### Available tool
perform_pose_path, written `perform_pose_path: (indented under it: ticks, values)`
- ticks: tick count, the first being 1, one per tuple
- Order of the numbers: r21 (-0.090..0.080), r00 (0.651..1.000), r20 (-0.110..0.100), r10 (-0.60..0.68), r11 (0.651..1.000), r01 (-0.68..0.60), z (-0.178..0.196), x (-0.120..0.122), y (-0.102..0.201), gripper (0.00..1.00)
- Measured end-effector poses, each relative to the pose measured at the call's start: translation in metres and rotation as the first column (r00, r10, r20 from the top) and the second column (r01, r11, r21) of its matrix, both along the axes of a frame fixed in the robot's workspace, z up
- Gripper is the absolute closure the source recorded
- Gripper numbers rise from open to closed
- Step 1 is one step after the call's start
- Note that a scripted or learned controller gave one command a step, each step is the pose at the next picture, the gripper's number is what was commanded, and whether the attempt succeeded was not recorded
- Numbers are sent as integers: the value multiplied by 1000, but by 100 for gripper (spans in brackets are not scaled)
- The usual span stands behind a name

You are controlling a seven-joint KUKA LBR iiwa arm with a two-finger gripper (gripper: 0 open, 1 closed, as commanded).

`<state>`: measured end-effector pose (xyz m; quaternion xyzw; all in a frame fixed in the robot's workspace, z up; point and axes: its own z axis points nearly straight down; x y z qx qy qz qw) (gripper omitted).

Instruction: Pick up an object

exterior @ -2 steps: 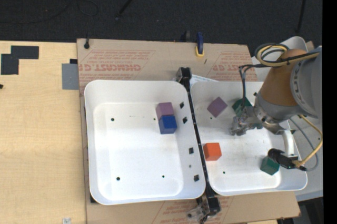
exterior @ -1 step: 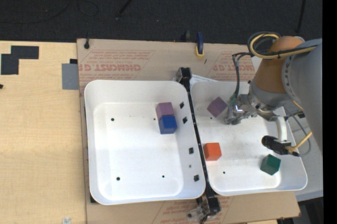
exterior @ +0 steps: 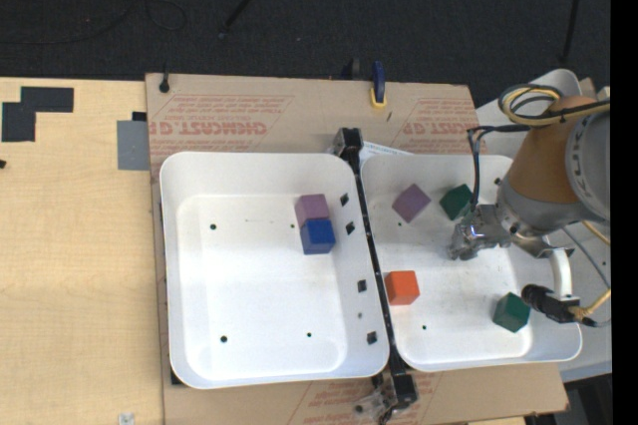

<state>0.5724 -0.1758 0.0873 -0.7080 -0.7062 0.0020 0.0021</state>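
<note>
- One set of jaws [exterior: 469, 241] hangs low over the right bin [exterior: 558, 348]; whether they are spread or pressed together cannot be told.
- Two blocks lie just left of them: a dark green cube [exterior: 457, 202] on the far side and a mauve cube [exterior: 411, 204] beyond it.
- Nearer lie an orange cube [exterior: 402, 288] by the divider and a second green cube [exterior: 511, 312] at the right.
- Left bin [exterior: 199, 353]: a purple block [exterior: 312, 208] touching a blue block [exterior: 318, 235].
- Both bins rest on the worktop [exterior: 70, 293].
</note>
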Motion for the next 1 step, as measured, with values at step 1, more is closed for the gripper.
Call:
perform_pose_path:
  ticks: [1]
  values:
    - [0,1000,5,3,1000,-3,0,11,2,100]
